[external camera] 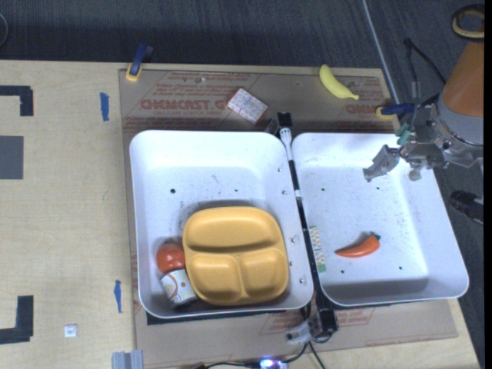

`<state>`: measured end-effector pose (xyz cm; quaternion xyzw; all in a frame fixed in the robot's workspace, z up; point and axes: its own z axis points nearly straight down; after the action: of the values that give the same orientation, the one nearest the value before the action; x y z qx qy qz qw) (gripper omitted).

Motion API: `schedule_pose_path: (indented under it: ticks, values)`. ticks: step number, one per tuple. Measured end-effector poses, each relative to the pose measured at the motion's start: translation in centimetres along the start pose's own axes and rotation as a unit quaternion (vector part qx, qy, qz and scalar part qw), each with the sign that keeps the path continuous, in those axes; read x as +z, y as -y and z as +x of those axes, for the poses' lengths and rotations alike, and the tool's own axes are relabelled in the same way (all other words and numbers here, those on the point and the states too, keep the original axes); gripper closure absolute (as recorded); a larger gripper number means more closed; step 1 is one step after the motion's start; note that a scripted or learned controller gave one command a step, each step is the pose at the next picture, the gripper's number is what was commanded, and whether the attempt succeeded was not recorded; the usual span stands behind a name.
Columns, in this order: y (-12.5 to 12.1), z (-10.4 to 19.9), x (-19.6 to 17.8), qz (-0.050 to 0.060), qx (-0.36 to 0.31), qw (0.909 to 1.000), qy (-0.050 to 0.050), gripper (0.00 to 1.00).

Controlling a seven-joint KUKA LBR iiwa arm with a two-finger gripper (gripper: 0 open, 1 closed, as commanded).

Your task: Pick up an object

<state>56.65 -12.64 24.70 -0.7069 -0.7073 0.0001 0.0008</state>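
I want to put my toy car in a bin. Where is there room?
The left white bin has bare floor along its back, behind the yellow plastic divided tray; its front is crowded. The right white bin is bare around the orange toy pepper, apart from the pincer.

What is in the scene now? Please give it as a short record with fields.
left bin: yellow divided tray; small red-topped bottle beside the tray, at its left
right bin: orange chili pepper
pincer: above the right bin's far right part, apart from the pepper
behind the bins: banana, small patterned packet
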Motion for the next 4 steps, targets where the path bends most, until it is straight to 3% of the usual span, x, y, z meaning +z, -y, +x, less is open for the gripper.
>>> schedule_pose_path:
  ticks: [1, 2, 3, 4]
  values:
    - [0.0, -3.0, 15.8, -0.001, 0.0, 1.0, 0.001, 0.0]
    - [5.6, 0.5, 16.1, -0.001, 0.0, 1.0, 0.0, 0.0]
    - [5.5, 0.5, 15.1, -0.004, 0.001, 1.0, 0.001, 1.0]
    - [5.5, 0.5, 15.1, -0.004, 0.001, 1.0, 0.001, 0.0]
